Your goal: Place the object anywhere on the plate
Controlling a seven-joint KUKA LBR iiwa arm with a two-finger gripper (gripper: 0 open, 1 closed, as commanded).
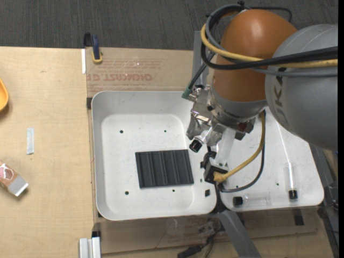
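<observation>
We see the gripper (208, 144) hanging at the centre of the frame, over the seam where the two white bins meet, just right of the dark ribbed plate (164, 169). The plate lies flat in the lower middle of the left bin (102, 144), with nothing on it. The wrist hides the gripper's tip, so we cannot tell whether it is apart or together. In the right bin (317, 193), at the lower right, a slim pale stick (289, 177) with a dark end lies well apart from the plate; it is possibly the object meant.
</observation>
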